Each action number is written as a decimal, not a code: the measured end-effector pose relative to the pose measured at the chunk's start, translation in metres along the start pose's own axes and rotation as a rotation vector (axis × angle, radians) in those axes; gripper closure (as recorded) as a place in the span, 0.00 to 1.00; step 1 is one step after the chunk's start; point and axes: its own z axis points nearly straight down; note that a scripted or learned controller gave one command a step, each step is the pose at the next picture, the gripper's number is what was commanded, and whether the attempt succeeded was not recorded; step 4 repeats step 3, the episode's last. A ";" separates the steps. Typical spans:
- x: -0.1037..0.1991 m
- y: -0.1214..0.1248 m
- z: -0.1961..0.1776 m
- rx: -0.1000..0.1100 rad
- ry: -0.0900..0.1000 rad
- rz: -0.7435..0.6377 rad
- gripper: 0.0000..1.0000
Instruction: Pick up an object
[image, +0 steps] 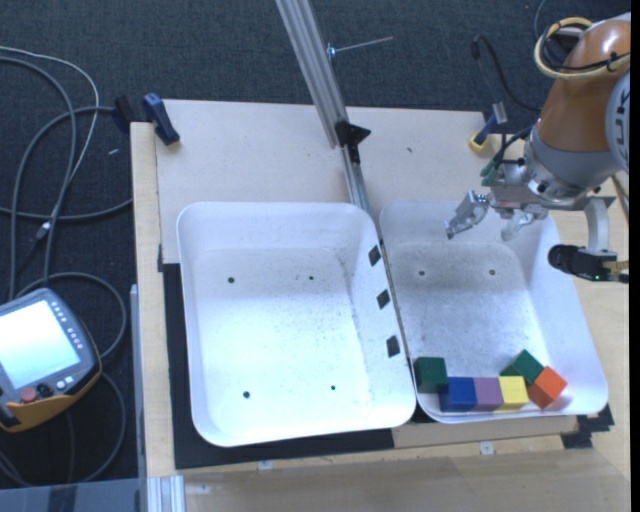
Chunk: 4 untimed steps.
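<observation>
Hanging over the far end of the right bin (560, 300), the gripper (487, 222) sits at the end of the grey and orange arm (580, 90) that reaches in from the right. Its two fingers (462, 218) look spread apart with nothing between them, though at this slant the gap is hard to judge.

All the blocks lie at the near end of the same bin, well apart from the gripper, packed into a row against the near wall. That row's long axis runs left to right across the bin, roughly along its near rim. From the left: a dark green block (431, 373) set slightly back from the rest, then a blue block (461, 393), a purple block (487, 392) and a yellow block (512, 390) touching side by side. A second green block (525, 364) sits just behind the yellow one, turned at an angle, and an orange block (547, 386) closes the row at the right, also turned so a corner points toward the near rim.

The left bin (200, 240) lies beside the right one.
</observation>
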 end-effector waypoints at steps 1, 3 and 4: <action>-0.035 -0.024 0.076 0.008 0.000 0.004 0.00; -0.097 0.056 0.116 -0.001 -0.001 -0.002 0.00; -0.097 0.056 0.116 -0.001 -0.001 -0.002 0.00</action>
